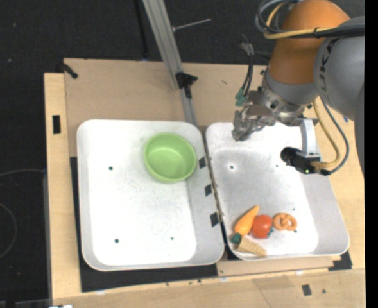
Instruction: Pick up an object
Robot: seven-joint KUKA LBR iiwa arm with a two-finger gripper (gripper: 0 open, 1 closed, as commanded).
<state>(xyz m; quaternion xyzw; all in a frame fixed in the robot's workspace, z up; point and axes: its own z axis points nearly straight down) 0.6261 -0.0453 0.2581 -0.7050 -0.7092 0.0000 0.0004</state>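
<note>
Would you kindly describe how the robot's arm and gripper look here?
The arm is grey with a rounded orange band above the wrist. Looped cables run along it. The gripper is small, dark grey metal.

A lime-green bowl (pixel 170 157) sits in the white, dark-speckled left bin (pixel 105 236). The right bin (pixel 266 172), also white, holds an orange carrot (pixel 246 221), red tomato (pixel 262 226), and what looks like an orange-tan pretzel (pixel 284 221). Tan counter (pixel 111 88).

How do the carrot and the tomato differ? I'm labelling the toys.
The carrot is orange, long and tapered, lying at a slant; the tomato is red and round. The carrot sits left of the tomato. They touch, both in the right bin near its front edge.
</note>
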